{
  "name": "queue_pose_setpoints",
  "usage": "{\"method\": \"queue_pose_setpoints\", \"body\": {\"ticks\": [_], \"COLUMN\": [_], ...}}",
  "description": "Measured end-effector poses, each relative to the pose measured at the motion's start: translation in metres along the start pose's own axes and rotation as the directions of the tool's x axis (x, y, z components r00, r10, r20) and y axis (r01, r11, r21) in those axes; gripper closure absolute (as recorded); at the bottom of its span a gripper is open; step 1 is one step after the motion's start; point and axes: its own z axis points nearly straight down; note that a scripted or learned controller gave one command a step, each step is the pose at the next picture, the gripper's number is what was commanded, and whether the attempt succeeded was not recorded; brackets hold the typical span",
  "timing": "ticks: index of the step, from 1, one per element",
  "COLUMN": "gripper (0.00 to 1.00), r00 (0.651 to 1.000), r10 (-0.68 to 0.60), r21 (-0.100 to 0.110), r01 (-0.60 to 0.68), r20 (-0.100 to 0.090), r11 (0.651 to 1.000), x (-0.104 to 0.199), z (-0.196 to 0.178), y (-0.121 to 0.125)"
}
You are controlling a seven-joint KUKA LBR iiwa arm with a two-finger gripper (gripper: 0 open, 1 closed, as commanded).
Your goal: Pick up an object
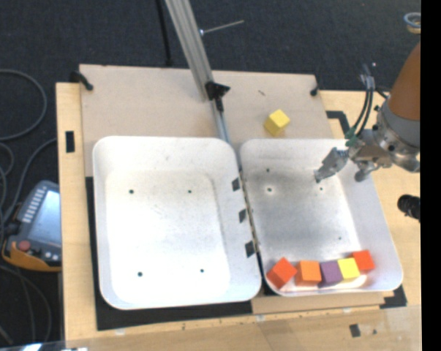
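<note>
Blocks are sitting in a row along the lower wall of the right bin (pixel 366 218), toward the lower right of the frame: an orange-red block (pixel 282 270), an orange block (pixel 309 270), a purple block (pixel 330 271), a yellow block (pixel 349 269) and a red block (pixel 363 260), each touching the next. I am seeing the hand (pixel 330 165) hovering over the upper part of that bin, well apart from the row, and I cannot tell how far it is spread; nothing is showing in it.

I am judging this as the approach. To do it well I am wanting the hand brought down toward the lower right of the frame and set over an end block, since the middle ones are leaving no room beside them. The orange-red one, turned a little and sticking out at the left end, is looking like the easiest target. The bin wall just behind the row may be crowding the descent.

A second yellow cube (pixel 276 121) is lying on the bench (pixel 154 101) above the bins, alone, another fair candidate.
</note>
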Motion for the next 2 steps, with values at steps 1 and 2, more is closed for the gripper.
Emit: {"method": "queue_pose_setpoints", "body": {"ticks": [1,2], "gripper": [0.0,0.0], "r00": [1.0,1.0], "r10": [-0.003,-0.008], "r21": [0.008,-0.003], "r01": [0.004,0.008], "r20": [-0.003,-0.003], "r11": [1.0,1.0], "x": [0.053,0.129], "z": [0.046,0.004], "y": [-0.056,-0.08]}}
